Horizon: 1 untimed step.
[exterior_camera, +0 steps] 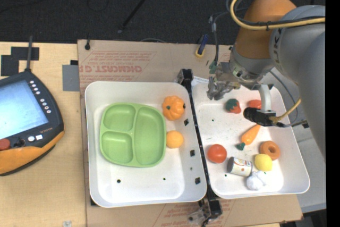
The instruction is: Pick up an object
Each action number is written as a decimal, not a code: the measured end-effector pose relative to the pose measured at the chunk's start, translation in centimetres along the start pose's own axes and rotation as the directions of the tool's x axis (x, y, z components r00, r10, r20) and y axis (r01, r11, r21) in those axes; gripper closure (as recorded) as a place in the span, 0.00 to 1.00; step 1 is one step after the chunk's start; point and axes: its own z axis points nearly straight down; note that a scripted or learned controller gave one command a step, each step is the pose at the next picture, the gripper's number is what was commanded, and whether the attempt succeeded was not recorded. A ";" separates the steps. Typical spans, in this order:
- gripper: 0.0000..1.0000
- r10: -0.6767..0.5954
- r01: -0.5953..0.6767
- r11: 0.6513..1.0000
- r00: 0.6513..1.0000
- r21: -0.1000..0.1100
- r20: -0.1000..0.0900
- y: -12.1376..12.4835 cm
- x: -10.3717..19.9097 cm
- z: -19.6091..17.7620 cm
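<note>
The gripper [217, 92] hangs over the far left corner of the right bin [297, 181], close to the divider between the two bins; whether its jaws are apart or together cannot be told from this angle, and nothing shows between them. The nearest object is a small red and green toy [232, 106], lying just to the right of the gripper on the bin floor. Beyond it, partly hidden behind a black part of the arm's fittings, sits a red piece [254, 104]. Toward the near side lie an orange carrot [250, 134], a red tomato [216, 153], a brown doughnut [270, 149], a yellow lemon [263, 162], a small can [240, 166] lying on its side, and a white lump [255, 182] touching the lemon. These crowd the near right part of the bin, well apart from the gripper.

In the left bin [106, 188] a green divided plate [133, 134] lies flat, with a small orange pumpkin [173, 107] near its far right corner and an orange ball [174, 139] touching its right edge. A handheld control pendant [26, 119] rests on the bench at the far left
</note>
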 end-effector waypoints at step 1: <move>1.00 0.017 -0.017 1.000 1.000 0.018 0.007 -0.7 -5.9 7.7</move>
